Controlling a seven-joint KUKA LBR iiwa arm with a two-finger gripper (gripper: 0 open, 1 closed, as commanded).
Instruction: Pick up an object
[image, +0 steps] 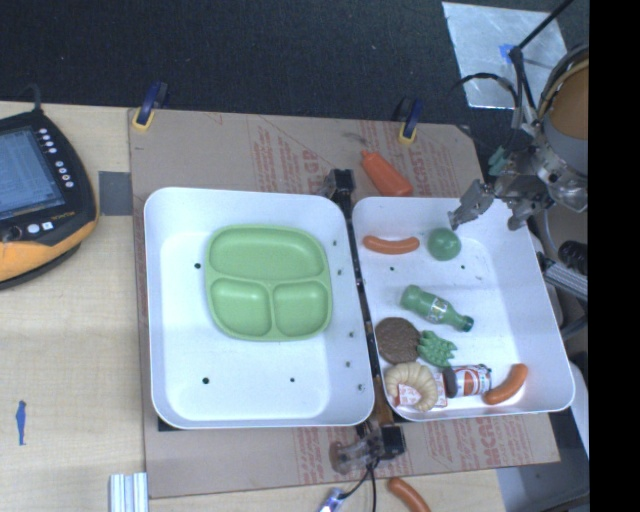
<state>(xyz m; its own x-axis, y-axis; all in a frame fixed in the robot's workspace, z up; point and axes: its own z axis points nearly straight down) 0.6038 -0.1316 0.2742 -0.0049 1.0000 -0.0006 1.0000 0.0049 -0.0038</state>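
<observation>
The right bin (520, 290) holds several toy foods. A green ball (444, 244) and a red-orange sausage (391, 243) lie near its far edge. A green bottle (436, 307) rests on its side in the middle. Along the near edge are a brown patty (398, 339), a green leafy piece (436, 349), a croissant (416, 385), a small sauce bottle (466, 381) and an orange sausage (504, 384). My gripper (495, 213) hangs over the bin's far right corner, just up and right of the green ball. It is open, with nothing between its fingers.
A green divided plate (269, 280) sits in the left bin (170, 330). An orange carrot (385, 174) lies on the cardboard beyond the bins, and another sausage (410, 492) lies at the front. A teach pendant (40, 195) rests at far left.
</observation>
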